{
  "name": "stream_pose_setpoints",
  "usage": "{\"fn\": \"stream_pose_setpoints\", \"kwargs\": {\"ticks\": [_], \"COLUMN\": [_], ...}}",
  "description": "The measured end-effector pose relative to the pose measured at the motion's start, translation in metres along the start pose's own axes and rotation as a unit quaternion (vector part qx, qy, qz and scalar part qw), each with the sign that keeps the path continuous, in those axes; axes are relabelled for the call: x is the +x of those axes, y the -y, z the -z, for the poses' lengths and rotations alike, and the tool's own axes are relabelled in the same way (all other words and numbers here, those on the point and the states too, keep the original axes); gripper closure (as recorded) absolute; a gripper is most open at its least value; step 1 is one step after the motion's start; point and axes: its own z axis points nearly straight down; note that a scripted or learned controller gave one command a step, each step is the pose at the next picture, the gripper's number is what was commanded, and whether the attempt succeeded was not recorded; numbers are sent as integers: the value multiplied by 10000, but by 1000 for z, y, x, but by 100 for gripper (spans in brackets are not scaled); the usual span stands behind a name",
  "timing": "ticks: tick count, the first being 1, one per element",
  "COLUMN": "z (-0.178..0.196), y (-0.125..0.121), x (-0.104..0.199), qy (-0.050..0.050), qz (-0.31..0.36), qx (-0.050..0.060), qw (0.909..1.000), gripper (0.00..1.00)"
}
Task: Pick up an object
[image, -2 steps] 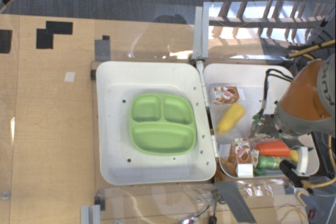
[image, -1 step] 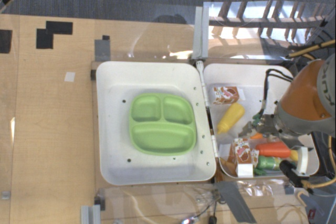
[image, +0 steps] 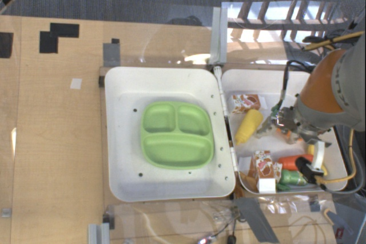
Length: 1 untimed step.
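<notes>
Corn [image: 248, 126] — a yellow toy cob, lying tilted in the right bin [image: 338, 152] near its left wall — is being judged the likeliest pick: probably light, stiff plastic, smooth and rounded, so a hold across its narrow middle is being favoured. Just beside it, the gripper [image: 278, 121] is being held low over the bin floor, nothing visibly between its tips; whether it is apart or together cannot be told. Small cartons [image: 246, 103] and a toy carrot [image: 297, 162] are lying around, while a green divided plate [image: 176, 135] is sitting in the left bin [image: 123, 180].
</notes>
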Motion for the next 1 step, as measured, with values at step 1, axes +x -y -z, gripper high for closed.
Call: {"fn": "stream_pose_setpoints", "kwargs": {"ticks": [1], "z": [1], "y": [52], "x": [16], "qy": [1], "qz": [696], "qx": [-31], "qw": [9976], "gripper": [0]}}
